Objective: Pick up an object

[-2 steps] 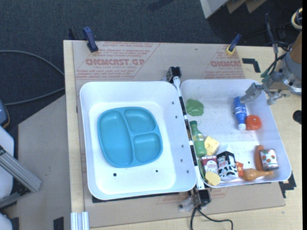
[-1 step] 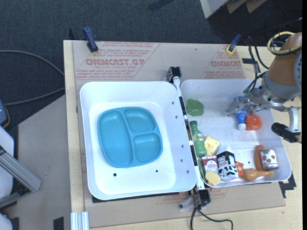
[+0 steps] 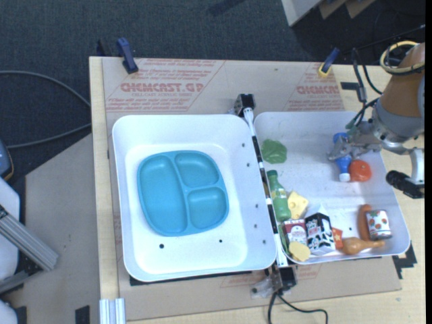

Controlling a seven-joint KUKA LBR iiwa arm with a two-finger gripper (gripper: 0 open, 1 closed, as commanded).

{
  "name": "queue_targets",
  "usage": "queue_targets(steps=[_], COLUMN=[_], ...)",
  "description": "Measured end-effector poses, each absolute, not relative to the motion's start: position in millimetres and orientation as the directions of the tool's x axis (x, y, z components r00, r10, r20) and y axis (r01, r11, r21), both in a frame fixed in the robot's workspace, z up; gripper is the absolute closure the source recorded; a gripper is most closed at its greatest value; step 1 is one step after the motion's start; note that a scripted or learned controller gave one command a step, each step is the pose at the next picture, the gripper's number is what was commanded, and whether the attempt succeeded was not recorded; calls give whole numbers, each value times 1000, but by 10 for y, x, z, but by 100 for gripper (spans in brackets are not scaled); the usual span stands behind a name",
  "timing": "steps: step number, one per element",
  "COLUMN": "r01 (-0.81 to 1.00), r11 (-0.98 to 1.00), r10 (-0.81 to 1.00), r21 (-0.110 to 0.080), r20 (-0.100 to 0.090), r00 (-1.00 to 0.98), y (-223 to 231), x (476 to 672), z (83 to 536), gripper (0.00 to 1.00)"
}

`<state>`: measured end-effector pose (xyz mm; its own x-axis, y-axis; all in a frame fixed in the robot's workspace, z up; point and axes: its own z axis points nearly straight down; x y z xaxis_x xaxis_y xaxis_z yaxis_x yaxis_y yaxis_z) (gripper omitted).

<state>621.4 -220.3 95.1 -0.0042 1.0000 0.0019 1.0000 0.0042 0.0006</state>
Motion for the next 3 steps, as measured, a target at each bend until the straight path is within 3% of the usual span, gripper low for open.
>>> queue_targets(steps=[1,2,3], r01=[1000,999,1000], r11=[1,-4,2], r10=[1000,1000,1000], r21=[-1,-32,3], r20=[0,0,1], r00=[-1,4,-2], y=[-1884,-1303,-403], x=[6549,6602,6578], z=[1175,888,1858], gripper=[100,100,100])
